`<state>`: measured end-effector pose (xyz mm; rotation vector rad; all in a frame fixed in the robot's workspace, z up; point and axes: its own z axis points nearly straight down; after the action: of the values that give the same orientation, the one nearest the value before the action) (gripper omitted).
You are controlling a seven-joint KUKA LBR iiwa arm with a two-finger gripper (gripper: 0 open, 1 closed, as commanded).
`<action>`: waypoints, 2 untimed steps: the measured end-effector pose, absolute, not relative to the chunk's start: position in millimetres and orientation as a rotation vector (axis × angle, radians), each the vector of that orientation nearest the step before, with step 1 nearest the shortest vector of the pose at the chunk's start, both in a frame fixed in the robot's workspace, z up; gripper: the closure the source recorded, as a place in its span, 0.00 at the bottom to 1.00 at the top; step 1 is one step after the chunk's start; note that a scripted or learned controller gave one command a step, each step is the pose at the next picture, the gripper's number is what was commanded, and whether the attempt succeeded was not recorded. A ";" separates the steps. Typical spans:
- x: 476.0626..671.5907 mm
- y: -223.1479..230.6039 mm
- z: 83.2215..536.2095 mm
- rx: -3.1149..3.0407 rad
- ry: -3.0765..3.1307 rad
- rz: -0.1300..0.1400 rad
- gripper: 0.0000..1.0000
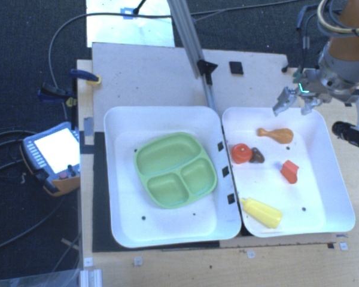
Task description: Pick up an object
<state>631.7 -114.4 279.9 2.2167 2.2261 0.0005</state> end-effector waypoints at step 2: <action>624.9 -121.2 225.3 2.221 2.224 -0.003 0.00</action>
<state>624.9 -121.2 225.3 2.2210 2.2238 -0.0033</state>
